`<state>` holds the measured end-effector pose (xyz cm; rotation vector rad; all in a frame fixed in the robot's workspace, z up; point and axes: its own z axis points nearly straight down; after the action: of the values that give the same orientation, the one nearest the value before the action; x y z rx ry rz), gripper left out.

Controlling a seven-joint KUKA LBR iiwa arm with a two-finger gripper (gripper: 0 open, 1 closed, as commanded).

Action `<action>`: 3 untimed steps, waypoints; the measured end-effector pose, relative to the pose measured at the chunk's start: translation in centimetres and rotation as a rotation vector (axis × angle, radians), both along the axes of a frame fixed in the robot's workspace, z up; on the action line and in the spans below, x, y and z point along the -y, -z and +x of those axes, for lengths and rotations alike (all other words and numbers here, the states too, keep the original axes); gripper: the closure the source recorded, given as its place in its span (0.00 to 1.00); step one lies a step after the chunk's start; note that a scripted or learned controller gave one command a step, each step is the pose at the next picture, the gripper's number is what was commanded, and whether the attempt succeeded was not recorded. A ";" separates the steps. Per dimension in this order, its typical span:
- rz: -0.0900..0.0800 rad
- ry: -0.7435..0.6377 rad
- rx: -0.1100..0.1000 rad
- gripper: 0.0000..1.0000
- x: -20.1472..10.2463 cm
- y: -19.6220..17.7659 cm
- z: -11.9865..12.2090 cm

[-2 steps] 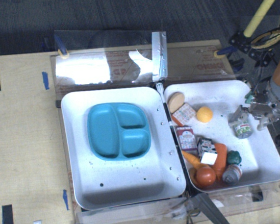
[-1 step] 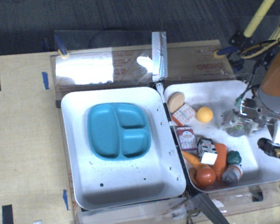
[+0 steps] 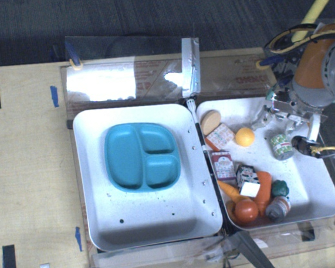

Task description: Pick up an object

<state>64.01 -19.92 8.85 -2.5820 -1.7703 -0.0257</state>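
Take the yellow ball [image 3: 245, 136] in the right bin [image 3: 304, 173] as your mark. The gripper [image 3: 287, 122] hangs to the right of the ball, near the bin's far right corner, and you cannot tell from this angle whether the claw stands wide, narrow or holding anything. A small green-and-white can [image 3: 282, 146] lies just right of the ball and a little nearer to you, close under the gripper; whether they touch is not clear. Left of the ball you see a white carton [image 3: 221, 136], and beyond that a tan bread roll [image 3: 211, 120]. Nearer to you and left of the ball lies a red box [image 3: 222, 165]. Further toward you sits an orange carrot [image 3: 264, 186], then a red tomato [image 3: 245, 210]. Well left of the ball, a blue divided plate [image 3: 140, 156] rests in the left bin [image 3: 96, 184].
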 end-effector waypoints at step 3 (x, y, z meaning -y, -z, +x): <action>-0.014 0.888 -0.017 0.00 -10.7 -5.1 -0.4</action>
<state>63.61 -9.19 13.97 -3.1022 -0.4905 0.0025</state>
